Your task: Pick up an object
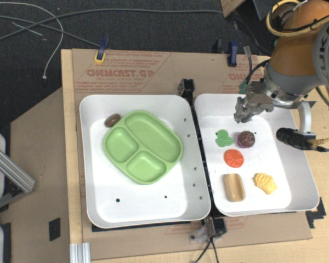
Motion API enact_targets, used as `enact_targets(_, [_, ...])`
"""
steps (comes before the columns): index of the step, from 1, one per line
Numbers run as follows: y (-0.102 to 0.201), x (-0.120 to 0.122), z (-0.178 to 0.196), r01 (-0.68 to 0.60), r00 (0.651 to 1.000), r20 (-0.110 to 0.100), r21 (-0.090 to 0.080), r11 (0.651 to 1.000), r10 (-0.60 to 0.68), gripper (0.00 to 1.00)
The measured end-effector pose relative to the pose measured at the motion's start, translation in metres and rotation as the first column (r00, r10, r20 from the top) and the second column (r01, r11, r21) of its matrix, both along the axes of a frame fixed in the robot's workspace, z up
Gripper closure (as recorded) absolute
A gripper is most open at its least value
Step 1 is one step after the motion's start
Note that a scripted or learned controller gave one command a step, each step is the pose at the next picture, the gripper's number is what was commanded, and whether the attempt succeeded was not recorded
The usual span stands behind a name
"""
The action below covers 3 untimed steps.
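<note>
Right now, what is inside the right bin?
Inside the right bin lie five items: a green piece, a dark purple piece, an orange-red round piece, a tan block and a yellow piece. The gripper covers part of the bin's far floor.

The arm [304, 43] comes in from the upper right, its big orange band sitting just above the grey wrist [279, 89]. From there it bends down and to the left, ending in the gripper [244, 114], which points downward. The fingers are too small and dark to read from here.
</note>
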<state>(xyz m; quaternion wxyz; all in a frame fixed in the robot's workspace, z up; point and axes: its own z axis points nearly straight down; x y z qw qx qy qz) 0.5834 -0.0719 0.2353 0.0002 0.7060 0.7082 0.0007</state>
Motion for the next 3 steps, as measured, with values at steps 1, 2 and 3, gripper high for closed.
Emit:
enact_targets(1, [0.055,0.006,0.006,0.002,1.000,0.000,0.000,1.000,-0.002,1.00])
enact_targets(2, [0.105,0.005,-0.010,0.001,1.000,-0.005,0.000,1.000,-0.001,1.00])
enact_targets(3, [0.154,0.006,-0.020,0.003,1.000,-0.004,-0.001,1.000,-0.003,1.00])
